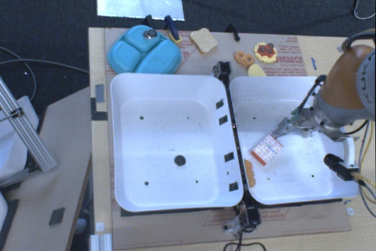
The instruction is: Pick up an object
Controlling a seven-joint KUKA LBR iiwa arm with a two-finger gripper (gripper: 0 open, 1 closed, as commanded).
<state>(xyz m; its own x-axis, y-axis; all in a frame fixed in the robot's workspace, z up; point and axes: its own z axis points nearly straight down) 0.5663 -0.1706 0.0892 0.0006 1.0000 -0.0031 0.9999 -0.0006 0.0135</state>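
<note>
Dark carpet surrounds a cardboard-topped bench [100, 126] bearing two shallow white plastic bins. In the right bin [305, 185], a small flat red-and-white carton [267, 150] lies on the floor near the divider, its long axis slanting up toward the right. The claw [286, 126] hovers just up-right of the carton, close to its upper corner; whether it is spread or pressed together cannot be told. A small orange biscuit-like piece [249, 173] lies below the carton. The left bin [170, 144] holds one dark disc [180, 160].
</note>
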